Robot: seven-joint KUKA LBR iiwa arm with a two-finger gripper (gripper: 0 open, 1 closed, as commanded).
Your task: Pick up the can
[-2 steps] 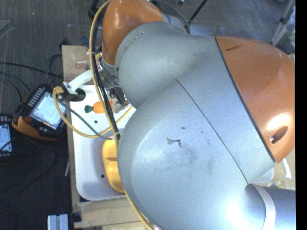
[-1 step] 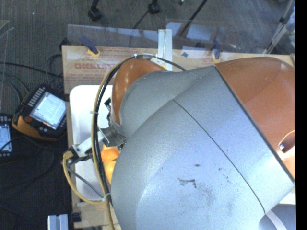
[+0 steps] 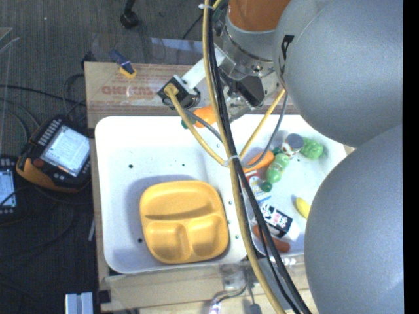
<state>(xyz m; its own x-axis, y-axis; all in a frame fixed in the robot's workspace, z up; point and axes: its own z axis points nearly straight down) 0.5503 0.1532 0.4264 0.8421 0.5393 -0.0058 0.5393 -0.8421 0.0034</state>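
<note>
Dark carpeted floor with loose leads and a lit control pendant at the left surrounds a pale surface; on it stand two shallow white bins side by side. The left bin holds a yellow compartment tray; the right bin holds a scatter of small goods, among them a carrot and a green bottle.

The can is taken to be the small grey round item in the far part of the right bin, just beside the bottle's cap and a green lump; the identification is a judgement, since little beyond a rounded grey top is visible. If so, it stands upright, its long axis pointing roughly at the camera.

The hand hangs above the far rim of the right bin, close to the divide between the bins; the can therefore lies to its right and somewhat nearer, apart from it. The coming move probably calls for a short shift rightward and nearward, then a descent.

The arm enters from the right, its orange band above the wrist, the hand pointing downward; yellow and black cables trail across both bins. Whether the hand is open or closed cannot be told; nothing is seen in its grasp.
</note>
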